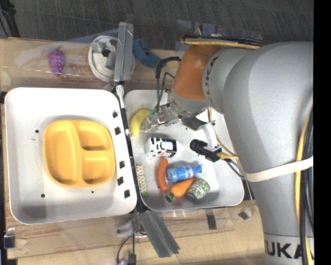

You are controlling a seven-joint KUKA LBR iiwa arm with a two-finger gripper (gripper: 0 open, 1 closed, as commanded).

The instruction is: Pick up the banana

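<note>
The yellow banana [137, 121] lies in the right bin [231, 189], tight against its left wall near the far corner. My gripper [156, 117] is low over the bin, just right of the banana and touching or nearly touching its right end. The grey wrist with the orange band comes in from the right and hides the bin's far right part.
Near the front of the right bin lie a white-and-black toy [162, 145], a red sausage [163, 174], a blue bottle [182, 173], an orange carrot [182, 188] and a green can [199, 189]. The left bin [22, 203] holds a yellow divided plate [80, 150]. Purple grapes [56, 61] lie behind the bins.
</note>
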